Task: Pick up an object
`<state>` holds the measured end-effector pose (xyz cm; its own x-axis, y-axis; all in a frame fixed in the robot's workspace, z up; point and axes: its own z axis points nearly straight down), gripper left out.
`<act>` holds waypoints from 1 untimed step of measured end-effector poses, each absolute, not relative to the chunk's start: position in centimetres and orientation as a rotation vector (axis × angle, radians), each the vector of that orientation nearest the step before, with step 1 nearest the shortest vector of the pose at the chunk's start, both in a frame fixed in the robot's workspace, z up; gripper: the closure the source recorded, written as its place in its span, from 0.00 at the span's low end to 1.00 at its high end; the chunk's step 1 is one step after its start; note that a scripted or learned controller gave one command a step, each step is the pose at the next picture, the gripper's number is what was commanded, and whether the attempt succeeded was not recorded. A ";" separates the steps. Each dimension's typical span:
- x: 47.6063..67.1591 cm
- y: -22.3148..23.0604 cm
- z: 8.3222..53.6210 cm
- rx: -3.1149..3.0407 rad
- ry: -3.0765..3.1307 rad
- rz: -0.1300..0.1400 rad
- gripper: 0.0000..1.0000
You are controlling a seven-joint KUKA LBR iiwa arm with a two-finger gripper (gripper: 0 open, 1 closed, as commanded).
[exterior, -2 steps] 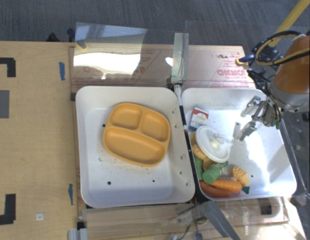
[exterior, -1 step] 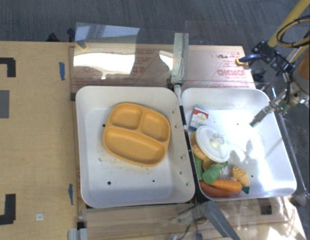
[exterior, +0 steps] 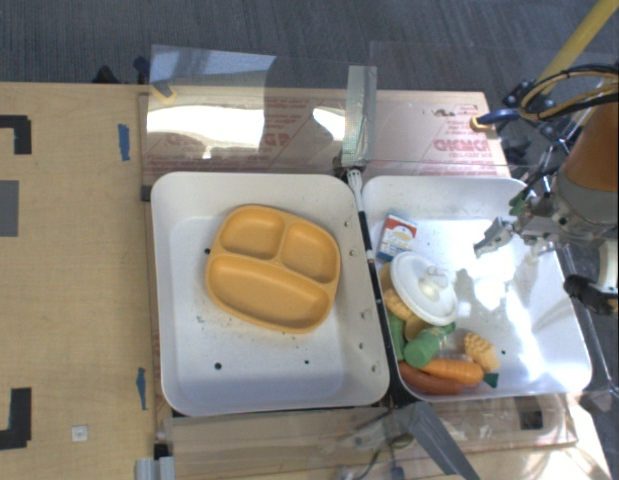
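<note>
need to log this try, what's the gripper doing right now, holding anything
gripper: over the right bin, up near its far right rim; whether it is open or closed cannot be told, and nothing visible is in its grasp.

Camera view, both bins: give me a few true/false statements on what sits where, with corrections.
1. The orange divided tray lies in the left bin. True.
2. The toy carrot lies in the left bin. False: it lies in the right bin, near its front edge.
3. The white round lid sits in the right bin among the toy food. True.
4. The claw is over the orange tray. False: it is over the right bin, right of the lid.
5. The small red and white carton lies at the front of the right bin. False: it lies toward the back, beside the divider.
</note>
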<state>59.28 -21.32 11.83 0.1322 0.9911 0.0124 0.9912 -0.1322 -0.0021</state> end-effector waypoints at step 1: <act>62.8 -17.8 44.7 -1.896 -2.519 -0.007 0.00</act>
